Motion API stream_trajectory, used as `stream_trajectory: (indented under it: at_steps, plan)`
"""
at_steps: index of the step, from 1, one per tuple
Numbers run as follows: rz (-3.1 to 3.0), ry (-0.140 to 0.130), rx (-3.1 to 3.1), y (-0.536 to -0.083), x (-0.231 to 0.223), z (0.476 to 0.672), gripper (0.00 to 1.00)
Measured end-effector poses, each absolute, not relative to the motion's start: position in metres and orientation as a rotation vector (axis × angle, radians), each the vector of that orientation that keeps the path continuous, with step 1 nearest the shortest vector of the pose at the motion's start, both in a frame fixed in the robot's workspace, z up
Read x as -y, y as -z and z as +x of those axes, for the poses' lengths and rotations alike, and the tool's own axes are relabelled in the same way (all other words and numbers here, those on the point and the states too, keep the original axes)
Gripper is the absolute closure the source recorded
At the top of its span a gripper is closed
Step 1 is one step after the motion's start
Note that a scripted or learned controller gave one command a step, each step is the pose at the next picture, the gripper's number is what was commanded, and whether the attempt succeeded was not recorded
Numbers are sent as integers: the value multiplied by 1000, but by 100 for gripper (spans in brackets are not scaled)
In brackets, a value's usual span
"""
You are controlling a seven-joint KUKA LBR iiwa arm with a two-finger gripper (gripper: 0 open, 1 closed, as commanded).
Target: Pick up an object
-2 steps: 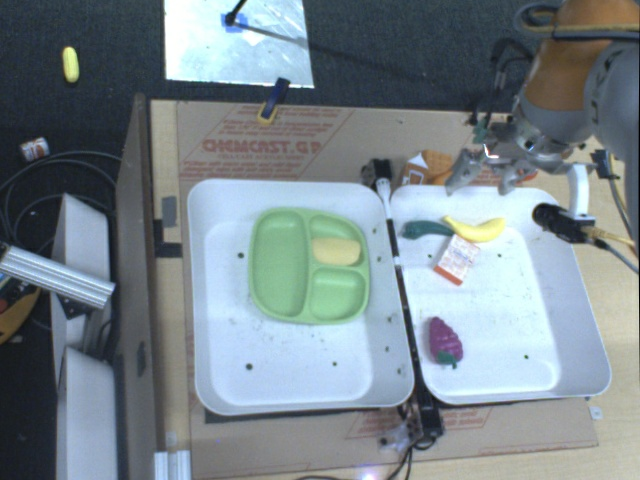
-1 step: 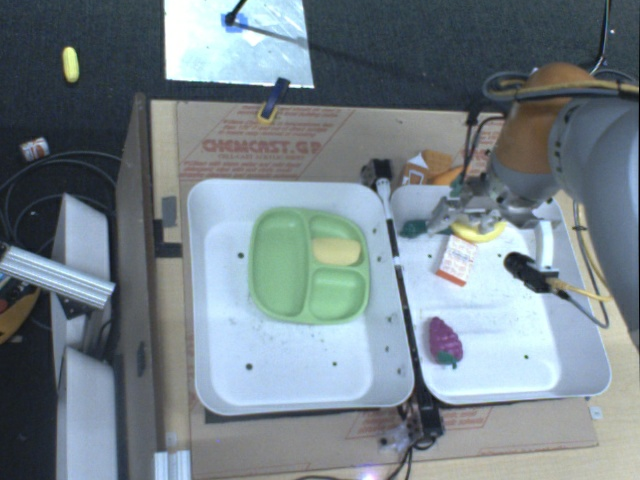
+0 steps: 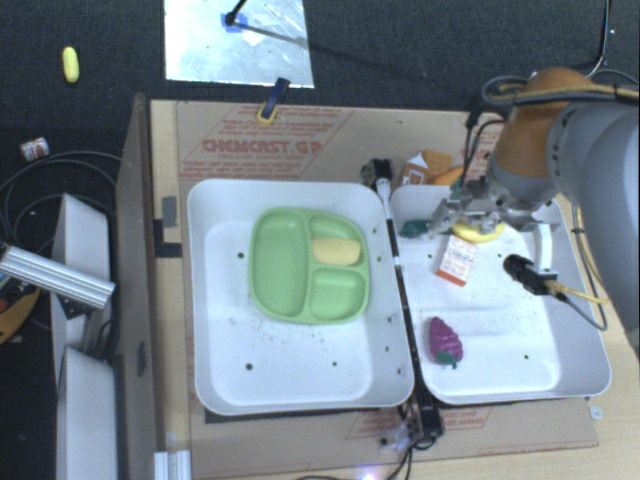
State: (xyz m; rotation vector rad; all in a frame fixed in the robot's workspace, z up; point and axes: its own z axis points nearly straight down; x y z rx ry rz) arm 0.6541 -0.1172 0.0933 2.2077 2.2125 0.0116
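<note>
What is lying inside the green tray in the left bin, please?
A yellow block lies in the upper right compartment of the green tray. The other two compartments hold nothing visible. What is under the tray is covered.

Evenly lit from above, soft shadows, glare on the foil sheet (image 3: 238, 28) at top; slightly soft, grainy throughout.

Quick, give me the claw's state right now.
Claw: low in the right bin, over the yellow object; open or closed cannot be told.
</note>
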Motion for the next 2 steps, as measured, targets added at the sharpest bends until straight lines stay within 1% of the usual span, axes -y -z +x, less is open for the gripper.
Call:
stream_trajectory:
  at_steps: [1,2]
  plan:
    - [2202,-8,-2210,-94,111,655,0]
    - [2217,28,-2232,-93,111,668,0]
